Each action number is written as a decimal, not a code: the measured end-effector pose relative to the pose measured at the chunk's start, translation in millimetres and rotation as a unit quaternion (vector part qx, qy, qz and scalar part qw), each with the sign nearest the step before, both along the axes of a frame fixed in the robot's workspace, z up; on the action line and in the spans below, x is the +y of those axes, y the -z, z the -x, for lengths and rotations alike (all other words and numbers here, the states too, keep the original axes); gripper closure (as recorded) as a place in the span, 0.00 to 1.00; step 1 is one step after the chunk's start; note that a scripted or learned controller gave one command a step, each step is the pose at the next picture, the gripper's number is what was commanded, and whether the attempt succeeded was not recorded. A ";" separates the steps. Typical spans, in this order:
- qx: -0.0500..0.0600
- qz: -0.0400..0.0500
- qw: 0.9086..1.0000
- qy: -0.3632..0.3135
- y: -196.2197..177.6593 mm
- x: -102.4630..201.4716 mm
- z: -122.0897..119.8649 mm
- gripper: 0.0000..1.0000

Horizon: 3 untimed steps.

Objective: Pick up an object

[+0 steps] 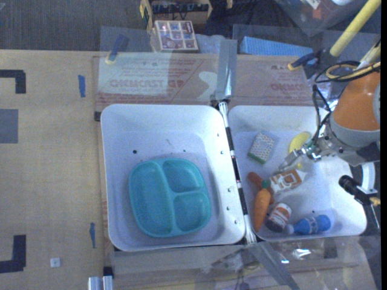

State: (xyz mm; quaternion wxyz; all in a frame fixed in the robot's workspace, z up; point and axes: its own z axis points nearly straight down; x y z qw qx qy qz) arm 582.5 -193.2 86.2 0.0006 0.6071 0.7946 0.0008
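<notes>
Reaching in from the right, the grey arm with the orange band [357, 110] is holding its gripper [300, 157] low over the right white bin [242, 121], just above a small carton with an orange and white label [287, 179]. Whether the gripper is released or clenched, I cannot tell, because its tip is small and blurred here, and nothing is showing clearly as held.

To do this step well, I think the gripper should be coming straight down on 1 object that has free space on 2 sides. The carton is the nearest one, but it is lying close to its neighbours, so a slanted approach could be pushing them instead of grasping. A slow closing and a vertical lift are looking safest to me.

The right white bin is carrying all the loose objects. A small pale green speckled block [262, 147] is lying in its upper left part, and a yellow curved piece [299, 142] is just beside the gripper. An orange carrot-shaped toy [261, 205] is lying along the left wall, with a small reddish-brown piece [254, 178] above it. Near the front wall a small jar with a red and white label [279, 216] and a blue and white bottle lying on its side [313, 224] are resting.

The left white bin [118, 125] is holding 1 thing, a teal plastic tray with 3 compartments [169, 196].
</notes>
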 end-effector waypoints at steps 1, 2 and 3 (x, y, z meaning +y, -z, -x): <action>-0.004 0.001 1.000 0.002 -13.1 -2.4 -1.9 1.00; -0.001 0.001 1.000 -0.009 -153.4 45.1 -26.4 1.00; -0.001 0.001 1.000 -0.009 -153.2 45.3 -26.4 0.00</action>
